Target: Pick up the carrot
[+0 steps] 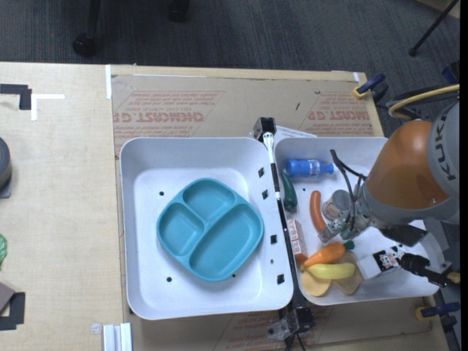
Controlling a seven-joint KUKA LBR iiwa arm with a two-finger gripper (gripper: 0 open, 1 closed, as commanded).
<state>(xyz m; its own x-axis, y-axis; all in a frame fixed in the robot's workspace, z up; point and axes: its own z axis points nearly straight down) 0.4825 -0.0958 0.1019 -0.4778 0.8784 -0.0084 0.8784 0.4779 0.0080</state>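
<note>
Carrot (324,254) lies in the right bin (380,289), lower right of frame, long axis running left-low to right-high, just above the banana (333,271). Gripper (342,227) sits just upper-right of its green end; finger state: cannot tell.

The carrot (325,254) lay hemmed in: a banana (330,271) touched it at 6 o'clock, a sausage (316,209) stood near at 12 o'clock, and the bin wall (287,229) rose at 9 o'clock. The arm (406,178) crowded 3 o'clock.
</note>
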